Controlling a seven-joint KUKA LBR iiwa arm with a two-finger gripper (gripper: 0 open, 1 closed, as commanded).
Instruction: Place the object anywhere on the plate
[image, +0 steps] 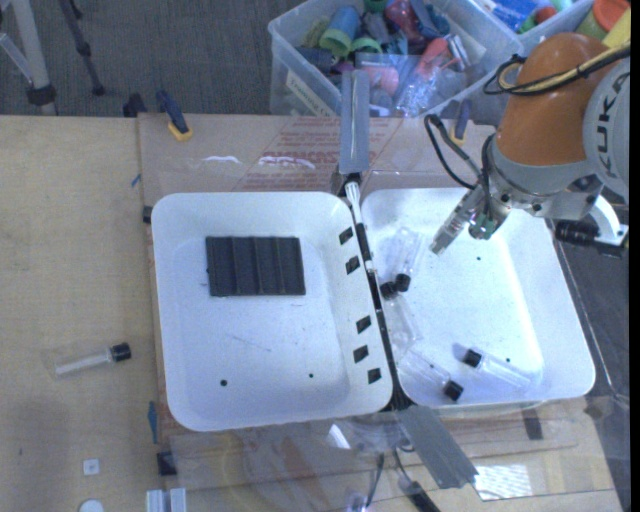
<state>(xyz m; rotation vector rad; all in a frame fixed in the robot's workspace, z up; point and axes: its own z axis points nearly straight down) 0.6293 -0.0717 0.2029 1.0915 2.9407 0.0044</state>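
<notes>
A dark ribbed rectangular plate (255, 265) lies flat in the left bin (190, 390), toward its back. Several clear vials with black caps lie in the right bin (560, 340): one close to the divider (397, 284) and two near the front (483, 362) (440, 386). My gripper (462, 235) hangs over the back middle of the right bin, up and to the right of the divider vial and apart from it. Its fingers stand open with nothing between them.
A ridge with black clips (362, 300) divides the two bins. A clear tub of colourful items (400, 45) stands behind the bins. Another capped vial (90, 357) lies on the bench left of the bins. Small bits lie at the bench's front left.
</notes>
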